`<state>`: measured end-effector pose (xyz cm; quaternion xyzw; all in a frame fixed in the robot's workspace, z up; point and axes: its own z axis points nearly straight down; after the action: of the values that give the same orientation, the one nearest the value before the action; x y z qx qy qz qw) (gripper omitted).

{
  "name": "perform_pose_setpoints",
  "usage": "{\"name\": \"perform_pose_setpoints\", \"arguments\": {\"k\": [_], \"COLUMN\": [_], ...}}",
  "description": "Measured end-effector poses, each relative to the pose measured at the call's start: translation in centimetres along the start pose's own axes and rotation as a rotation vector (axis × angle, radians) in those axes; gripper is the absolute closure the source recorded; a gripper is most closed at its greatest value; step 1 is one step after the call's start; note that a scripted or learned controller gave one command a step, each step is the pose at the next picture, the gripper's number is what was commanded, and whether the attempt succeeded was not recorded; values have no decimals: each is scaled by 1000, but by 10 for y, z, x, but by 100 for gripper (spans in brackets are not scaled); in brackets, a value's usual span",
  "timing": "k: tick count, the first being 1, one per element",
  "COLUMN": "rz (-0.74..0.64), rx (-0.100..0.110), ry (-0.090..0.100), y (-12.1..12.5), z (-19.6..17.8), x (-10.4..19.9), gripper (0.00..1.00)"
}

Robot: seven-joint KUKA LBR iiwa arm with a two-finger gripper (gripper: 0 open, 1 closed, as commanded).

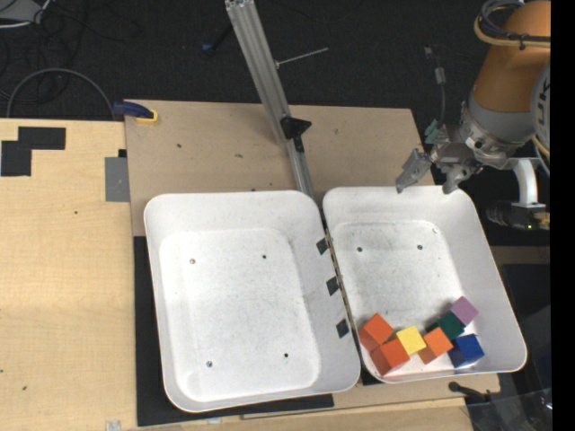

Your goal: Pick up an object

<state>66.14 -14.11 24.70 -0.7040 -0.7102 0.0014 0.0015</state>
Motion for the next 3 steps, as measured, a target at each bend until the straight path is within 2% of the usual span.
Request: {"name": "perform_pose_setpoints", "arguments": {"k": [1, 3], "rz": [6, 13], "rx": [-1, -3], "ry": [1, 0], "y": [-8, -8], "z": [157, 155], "x": [35, 33], "gripper": [0, 0]}}
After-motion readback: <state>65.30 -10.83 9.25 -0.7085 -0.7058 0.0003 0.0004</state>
